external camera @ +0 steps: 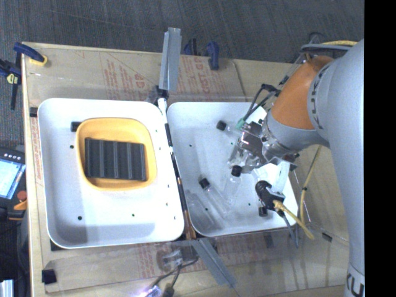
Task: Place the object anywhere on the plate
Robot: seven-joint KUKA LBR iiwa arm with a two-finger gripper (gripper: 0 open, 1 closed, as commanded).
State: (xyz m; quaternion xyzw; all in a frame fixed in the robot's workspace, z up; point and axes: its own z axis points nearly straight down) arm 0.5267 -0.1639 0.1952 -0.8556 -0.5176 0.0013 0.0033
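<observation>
A wooden bench [93, 73], seen from above at a slant, carries two shallow white bins side by side. The left bin [55, 215], toward the bench's left edge, holds a yellow plate [117, 125] with a dark ribbed insert [116, 158] across its middle.

The right bin [192, 122], toward the bench's right edge, holds what look like three small clear vials with black caps. Their bodies are hard to make out against the white floor. The grey arm [334, 104] reaches in from the bench's right edge, and its gripper [246, 148] hangs low over the middle of the right bin.

The nearest vial [235, 171] lies just beside the gripper's tip, with its black cap showing. I cannot tell whether the gripper touches it, nor whether the gripper is released or clenched. A second vial [204, 184] lies near the wall shared with the left bin. A third vial [221, 126] lies toward the bench's far edge.

The nearest vial seems the likely thing to carry. It is well apart from the plate, in the other bin. I judge it light, stiff and smooth, so probably slippery. If round, it is apt to roll or squirt sideways when squeezed off centre. The safest hold looks to be across the middle of the clear body, square to its length, rather than on the small cap.
</observation>
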